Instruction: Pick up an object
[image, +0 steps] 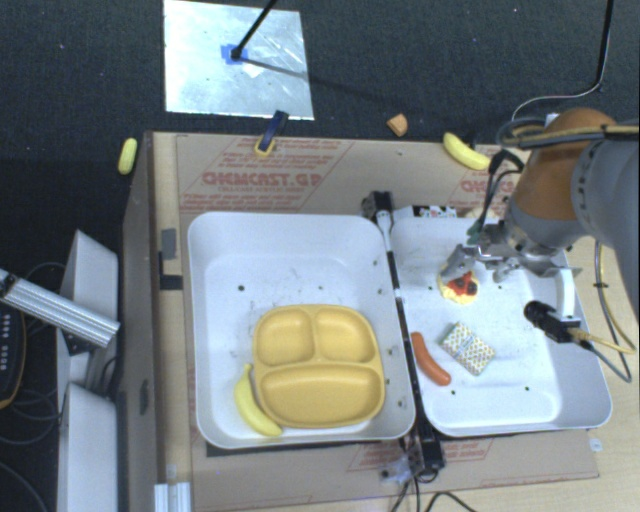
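My gripper (468, 265) hangs low over the back of the right bin (580, 400), reaching in from the right. Just below its tip lies a small yellow and red object (460, 290), touching or nearly touching it; I cannot tell whether it is held. An orange-red sausage (431, 359) lies near the bin's left wall. A small patterned block (467, 347) sits beside the sausage, in the middle of the bin.
The left bin (220, 300) holds a yellow compartment plate (318, 362) with a banana (252, 405) along its front left edge. Outside the bins, another banana (465, 150), an orange piece (398, 124) and a yellow piece (127, 155) lie on the cardboard's far edge.
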